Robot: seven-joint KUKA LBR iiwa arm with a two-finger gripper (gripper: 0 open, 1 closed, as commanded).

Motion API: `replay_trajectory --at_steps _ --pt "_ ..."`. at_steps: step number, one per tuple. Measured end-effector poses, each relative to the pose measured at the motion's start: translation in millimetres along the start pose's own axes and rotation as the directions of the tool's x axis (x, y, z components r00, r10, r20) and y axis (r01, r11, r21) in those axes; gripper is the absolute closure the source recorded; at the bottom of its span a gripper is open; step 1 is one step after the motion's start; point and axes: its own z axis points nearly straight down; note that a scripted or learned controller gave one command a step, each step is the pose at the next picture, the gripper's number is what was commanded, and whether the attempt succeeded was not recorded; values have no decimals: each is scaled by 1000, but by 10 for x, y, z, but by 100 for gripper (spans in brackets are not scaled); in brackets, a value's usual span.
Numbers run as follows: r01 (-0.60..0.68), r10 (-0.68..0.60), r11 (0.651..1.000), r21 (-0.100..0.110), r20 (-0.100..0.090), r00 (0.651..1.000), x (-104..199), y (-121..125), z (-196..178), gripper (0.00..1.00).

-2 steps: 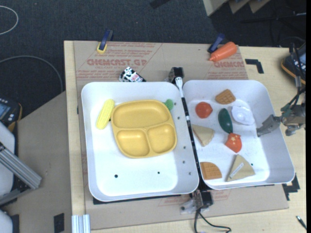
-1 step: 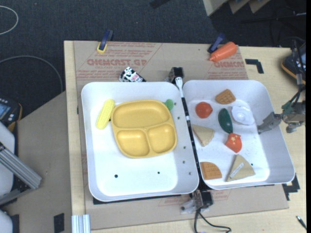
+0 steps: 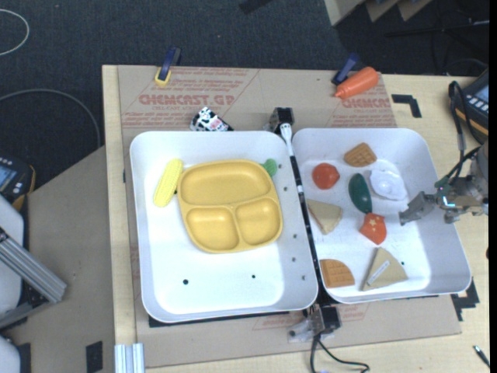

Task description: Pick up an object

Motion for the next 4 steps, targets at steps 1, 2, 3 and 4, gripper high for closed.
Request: replay_trajectory --at_steps 1,2,3,4 --pt "-1 1 1000 0 0 1000 -74 -9 465 0" --pt "-1 1 1000 0 0 1000 -119 -12 905 0" --pt "-1 1 1000 -5 1 1000 -124 -6 1078 0" --pt "-1 1 1000 -8 4 1000 -124 -2 978 100"
